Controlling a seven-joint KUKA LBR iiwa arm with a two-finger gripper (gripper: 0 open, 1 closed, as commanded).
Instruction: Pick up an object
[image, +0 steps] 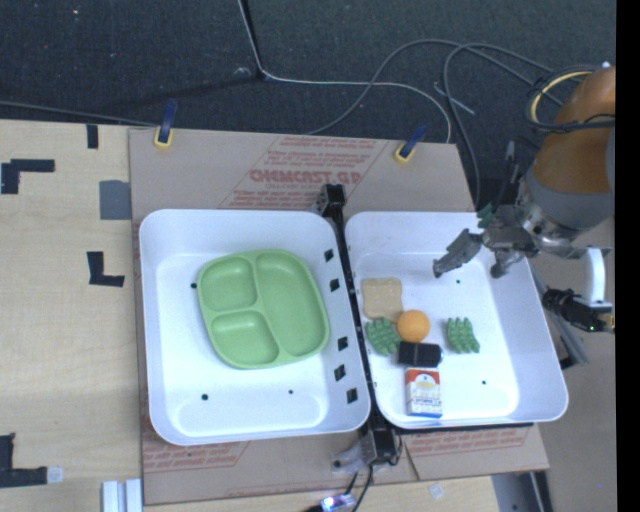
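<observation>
Orange round ball (412, 325), small and smooth, lying low in the middle of the frame inside the right-hand shallow white bin (505, 375). Probably light and fairly firm, yet slick and quick to roll, so best pinched across its widest part, straight from above, with even pressure on both sides. Crowded on three sides: touching or nearly touching a black rectangular block (420, 353) just below, a dark green leafy-looking piece (381, 335) just to the left, and a beige square spongy slab (381, 296) up and to the left. Little room for a finger on those sides; more on the right, toward a green ridged piece (461, 335) lying a little apart. Lower down, a small red-and-white carton (424, 392), near the bin's bottom edge and clear of the ball. Further left, a pale green divided plastic plate (263, 307) lying in the left-hand white bin (170, 300), well out of the way. Grey two-finger gripper (475, 262) hanging over the upper right part of the right bin, up and to the right of the ball, well apart from it, fingers (450, 259) spread and holding nothing. Likely trouble: nudging the black block or the leafy piece on the way down, or squeezing off-centre and sending the ball skidding away across the smooth bin floor.
</observation>
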